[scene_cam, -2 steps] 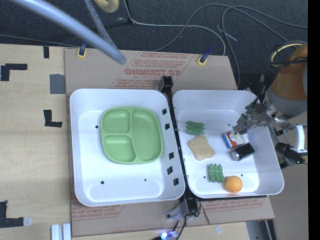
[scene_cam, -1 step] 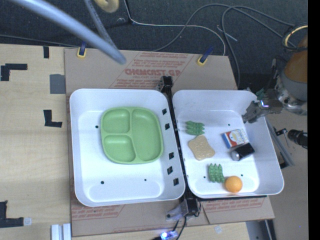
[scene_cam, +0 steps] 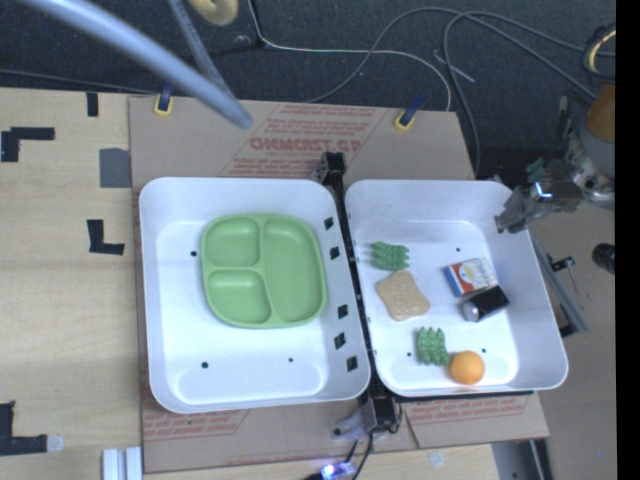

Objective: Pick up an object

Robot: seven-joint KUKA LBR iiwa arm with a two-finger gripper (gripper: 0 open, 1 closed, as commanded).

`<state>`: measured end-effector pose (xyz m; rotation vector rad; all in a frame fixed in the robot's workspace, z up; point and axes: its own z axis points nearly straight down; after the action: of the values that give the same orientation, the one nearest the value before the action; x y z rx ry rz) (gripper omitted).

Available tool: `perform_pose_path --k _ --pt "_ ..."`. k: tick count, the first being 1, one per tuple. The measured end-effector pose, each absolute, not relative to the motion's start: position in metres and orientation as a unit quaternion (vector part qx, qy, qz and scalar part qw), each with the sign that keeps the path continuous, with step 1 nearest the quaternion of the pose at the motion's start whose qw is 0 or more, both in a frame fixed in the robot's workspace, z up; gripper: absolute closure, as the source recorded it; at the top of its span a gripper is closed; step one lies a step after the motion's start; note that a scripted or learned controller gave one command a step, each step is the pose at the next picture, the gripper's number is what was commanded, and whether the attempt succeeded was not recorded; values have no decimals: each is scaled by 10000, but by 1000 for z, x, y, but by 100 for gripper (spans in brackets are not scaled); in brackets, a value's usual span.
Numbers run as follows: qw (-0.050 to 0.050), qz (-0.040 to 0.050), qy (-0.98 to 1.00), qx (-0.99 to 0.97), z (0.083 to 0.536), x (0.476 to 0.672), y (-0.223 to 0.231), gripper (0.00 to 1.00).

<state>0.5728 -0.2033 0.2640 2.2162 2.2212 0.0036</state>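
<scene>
The right bin (scene_cam: 430,213) holds several small items: a green leafy toy (scene_cam: 388,256), a tan bread slice (scene_cam: 402,294), a small red, white and blue box (scene_cam: 469,275), a black block (scene_cam: 485,303), a second green toy (scene_cam: 431,345) and an orange (scene_cam: 466,367). My gripper (scene_cam: 512,216) hangs over the bin's upper right rim, above and to the right of the box. It touches none of the items, and nothing shows in its grasp.
The left bin (scene_cam: 250,373) carries a green divided plate (scene_cam: 265,270). A black divider (scene_cam: 345,268) runs between the bins. Cables (scene_cam: 420,38) lie on the dark surface behind, and a grey pole (scene_cam: 130,43) crosses the upper left.
</scene>
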Motion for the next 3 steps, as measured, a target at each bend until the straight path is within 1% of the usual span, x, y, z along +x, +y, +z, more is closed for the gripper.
perform_pose_path --k 1,2,3 --pt "-3 3 7095 7047 262 581 -142 100" --pt "-7 -4 7092 7050 246 587 -86 100" --pt "-7 -8 7086 7056 232 582 -40 100"
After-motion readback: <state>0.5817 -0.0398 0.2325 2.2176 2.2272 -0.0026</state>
